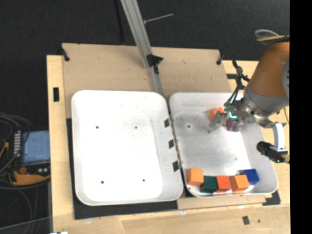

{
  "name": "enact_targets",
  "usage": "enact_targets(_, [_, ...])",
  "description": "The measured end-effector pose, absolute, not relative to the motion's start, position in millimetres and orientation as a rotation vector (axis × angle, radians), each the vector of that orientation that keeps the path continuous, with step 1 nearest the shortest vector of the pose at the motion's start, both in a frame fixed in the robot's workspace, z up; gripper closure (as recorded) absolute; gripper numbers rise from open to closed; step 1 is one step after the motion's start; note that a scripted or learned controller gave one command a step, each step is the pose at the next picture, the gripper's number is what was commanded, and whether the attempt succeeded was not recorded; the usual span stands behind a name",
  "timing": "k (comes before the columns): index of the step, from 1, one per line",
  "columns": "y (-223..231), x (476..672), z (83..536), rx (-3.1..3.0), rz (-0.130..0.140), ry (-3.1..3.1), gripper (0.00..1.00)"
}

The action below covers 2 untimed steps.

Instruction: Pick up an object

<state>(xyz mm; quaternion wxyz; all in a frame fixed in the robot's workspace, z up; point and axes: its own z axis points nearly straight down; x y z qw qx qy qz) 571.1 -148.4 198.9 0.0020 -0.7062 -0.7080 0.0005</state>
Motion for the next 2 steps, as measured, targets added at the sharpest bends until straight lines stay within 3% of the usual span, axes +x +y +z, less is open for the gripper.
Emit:
enact_targets(1, [-148, 572.2, 201, -2.219, -0.003, -2.223, 0.0])
enact_targets(2, [-158, 570.2, 141, -2.221, 0.008, -2.218, 0.0])
